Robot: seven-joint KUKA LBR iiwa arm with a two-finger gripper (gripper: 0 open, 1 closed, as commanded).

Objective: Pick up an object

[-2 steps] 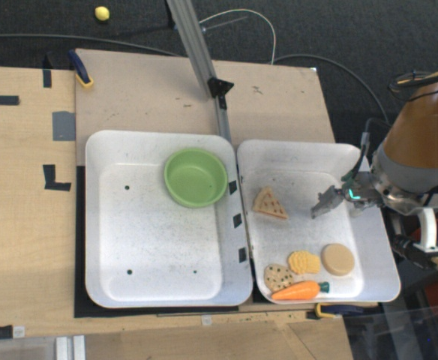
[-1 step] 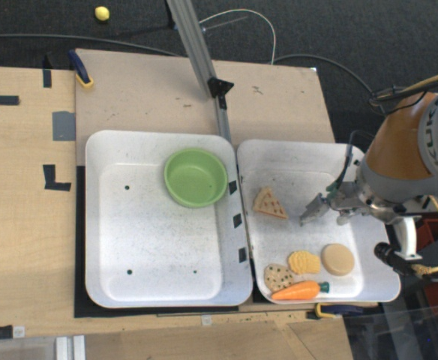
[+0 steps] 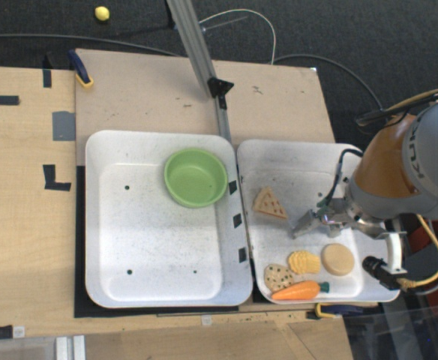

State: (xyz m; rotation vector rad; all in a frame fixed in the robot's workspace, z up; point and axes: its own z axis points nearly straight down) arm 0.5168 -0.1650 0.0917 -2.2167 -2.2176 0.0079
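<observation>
Candidate objects lie in the right bin (image 3: 279, 156): cheese wedge (image 3: 270, 203), yellow corn piece (image 3: 304, 262), round tan biscuit (image 3: 338, 259), speckled cookie (image 3: 278, 277), carrot (image 3: 299, 291); gripper (image 3: 303, 226) sits low between wedge and corn piece, fingers spread, gripping nothing; the arm (image 3: 395, 171) enters from the right, wrist angled leftward; a green bowl (image 3: 196, 177) occupies the left bin (image 3: 114, 223).

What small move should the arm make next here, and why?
Probably lower the gripper a little and shift toward the yellow corn piece, the nearest item below it. It hovers over bare floor of the right bin, between the cheese wedge and the corn, with nothing held.
</observation>
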